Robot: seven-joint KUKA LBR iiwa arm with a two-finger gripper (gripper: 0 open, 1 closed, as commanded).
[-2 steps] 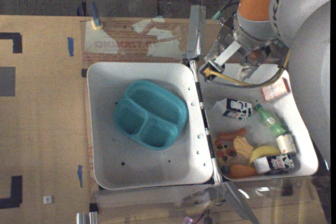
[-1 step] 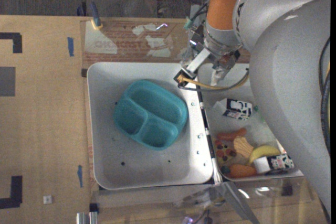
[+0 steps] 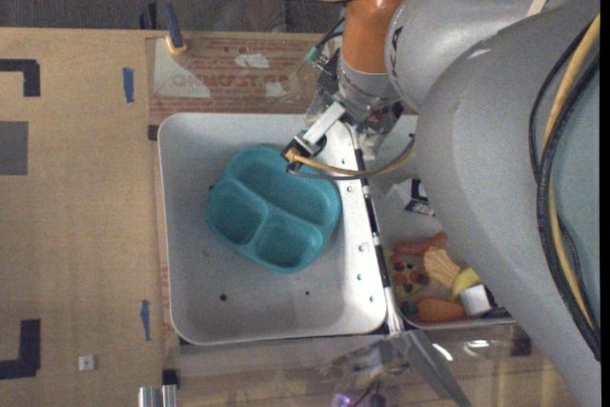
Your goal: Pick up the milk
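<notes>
A white carton with black print (image 3: 417,196), apparently the milk, peeks out from under the arm in the right bin (image 3: 457,323). Most of it is hidden. My gripper (image 3: 383,123) hangs below the orange wrist band, over the far end of the rim shared by the two bins. It is a little beyond and to the left of the carton. The arm covers most of the right bin.
A teal divided tray (image 3: 274,208) lies in the left bin (image 3: 191,234), close to the shared rim. Several toy foods are piled in the near part of the right bin: an orange carrot (image 3: 438,309), a yellow piece (image 3: 464,280), a pizza slice (image 3: 408,276).
</notes>
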